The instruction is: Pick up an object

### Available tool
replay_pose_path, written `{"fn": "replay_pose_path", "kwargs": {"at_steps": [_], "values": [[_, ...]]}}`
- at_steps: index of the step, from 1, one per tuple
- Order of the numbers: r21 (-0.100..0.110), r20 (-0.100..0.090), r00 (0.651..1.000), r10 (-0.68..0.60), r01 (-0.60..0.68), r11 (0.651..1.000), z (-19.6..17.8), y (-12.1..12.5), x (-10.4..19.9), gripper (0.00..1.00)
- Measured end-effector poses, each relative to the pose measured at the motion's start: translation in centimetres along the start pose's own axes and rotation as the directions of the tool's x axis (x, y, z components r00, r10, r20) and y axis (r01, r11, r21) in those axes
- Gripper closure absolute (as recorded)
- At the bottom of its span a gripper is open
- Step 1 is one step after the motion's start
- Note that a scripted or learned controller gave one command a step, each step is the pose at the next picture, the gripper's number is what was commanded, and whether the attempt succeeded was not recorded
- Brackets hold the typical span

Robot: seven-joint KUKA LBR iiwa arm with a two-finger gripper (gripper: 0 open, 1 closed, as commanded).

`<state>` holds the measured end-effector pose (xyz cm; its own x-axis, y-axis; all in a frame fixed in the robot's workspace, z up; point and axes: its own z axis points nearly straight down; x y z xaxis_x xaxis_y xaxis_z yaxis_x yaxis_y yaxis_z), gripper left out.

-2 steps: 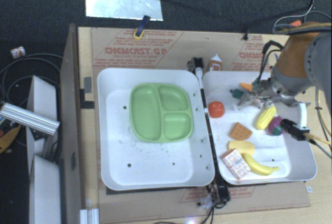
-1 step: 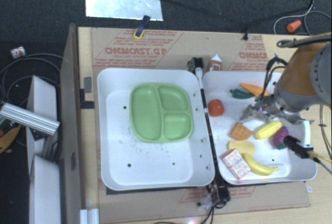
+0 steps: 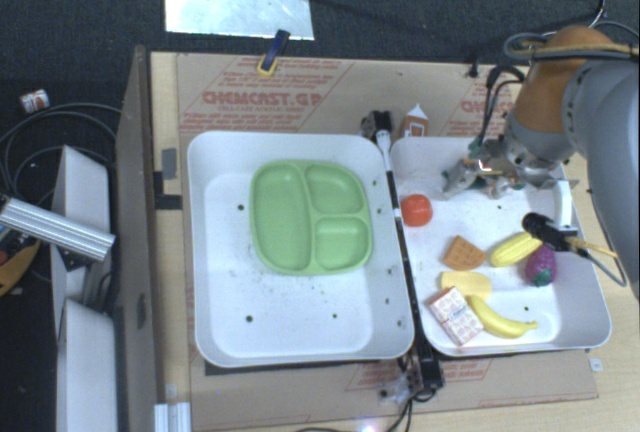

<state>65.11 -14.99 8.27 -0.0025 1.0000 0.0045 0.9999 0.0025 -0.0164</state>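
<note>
Count we record: two bananas [image 3: 504,320], one tomato [image 3: 416,210], gripper [image 3: 478,172] state undeterminable, near right bin's [image 3: 590,315] far edge.

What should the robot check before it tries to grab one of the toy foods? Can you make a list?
1. Toys to pick lie in the right bin: ok. A tomato, a cracker and a banana are there.
2. Gripper is over the right bin: ok, near its far edge.
3. Gripper is above a toy: not ok, bare bin floor lies under it.
4. Fingers open: cannot tell.
5. Tomato has room around it: ok, it sits alone.
6. Banana has room around it: not ok, it touches the red and white box.
</note>
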Motion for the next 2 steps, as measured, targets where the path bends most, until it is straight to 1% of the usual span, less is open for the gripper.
{"fn": "replay_pose_path", "kwargs": {"at_steps": [1, 2], "values": [[-0.023, 0.007, 1.000, -0.001, 0.002, 1.000, -7.2, 1.8, -1.2, 0.00], [-0.026, -0.004, 1.000, -0.002, 0.002, 1.000, -0.8, 2.2, -1.2, 0.00]]}}
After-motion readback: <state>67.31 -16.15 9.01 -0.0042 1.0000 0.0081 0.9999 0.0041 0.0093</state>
